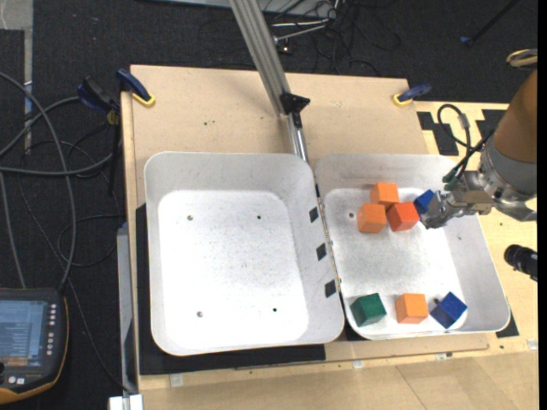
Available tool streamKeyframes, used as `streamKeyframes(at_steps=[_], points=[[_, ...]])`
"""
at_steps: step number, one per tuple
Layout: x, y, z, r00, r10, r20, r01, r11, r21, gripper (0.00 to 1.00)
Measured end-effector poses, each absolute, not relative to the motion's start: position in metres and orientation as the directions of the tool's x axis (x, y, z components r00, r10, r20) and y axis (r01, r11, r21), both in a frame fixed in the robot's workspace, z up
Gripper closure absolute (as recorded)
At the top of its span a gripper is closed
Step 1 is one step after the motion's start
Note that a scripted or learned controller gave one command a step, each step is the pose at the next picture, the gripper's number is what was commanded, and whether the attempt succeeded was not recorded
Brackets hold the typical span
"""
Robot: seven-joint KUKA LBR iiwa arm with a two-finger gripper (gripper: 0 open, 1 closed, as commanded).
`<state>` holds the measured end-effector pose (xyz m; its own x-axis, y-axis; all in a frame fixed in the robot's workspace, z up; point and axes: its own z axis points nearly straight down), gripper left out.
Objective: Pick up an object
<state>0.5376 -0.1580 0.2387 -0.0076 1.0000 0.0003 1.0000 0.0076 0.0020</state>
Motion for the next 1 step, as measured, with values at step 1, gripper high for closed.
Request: streamKeyframes(at_steps=[1], points=[[0.5521,-0.1133,0.2298,-0.007,1.000,0.001,1.000,0.007,0.000,1.00]])
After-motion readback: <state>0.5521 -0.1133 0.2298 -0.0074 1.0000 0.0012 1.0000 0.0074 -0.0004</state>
